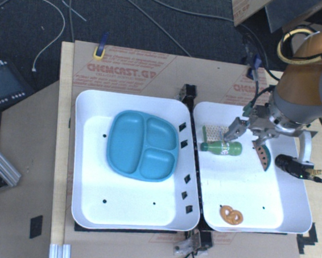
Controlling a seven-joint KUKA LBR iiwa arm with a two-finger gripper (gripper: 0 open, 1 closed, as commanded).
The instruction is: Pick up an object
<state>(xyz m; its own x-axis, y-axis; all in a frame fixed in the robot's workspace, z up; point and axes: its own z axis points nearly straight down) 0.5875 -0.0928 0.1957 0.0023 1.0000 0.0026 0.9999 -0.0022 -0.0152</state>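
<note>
In the right bin [289, 216], a small green bottle [221, 147] lies on its side near the dividing wall. A watermelon-slice toy [264, 156], red with a green rind, rests to the right of it. A pretzel [231, 215] sits near the bin's front edge. My gripper [247, 134] hovers over the back of this bin, just above and right of the bottle. Its fingers are spread open with nothing between them. One fingertip [233, 130] is close to the bottle's top side and the other is near the watermelon slice.
The left bin [86, 186] holds a blue divided plate [143, 145]. A small green-and-white striped item [212, 132] lies behind the bottle. A black-clipped wall [191, 157] separates the bins. The grey arm with its orange band [310, 67] comes in from the upper right, trailing cables.
</note>
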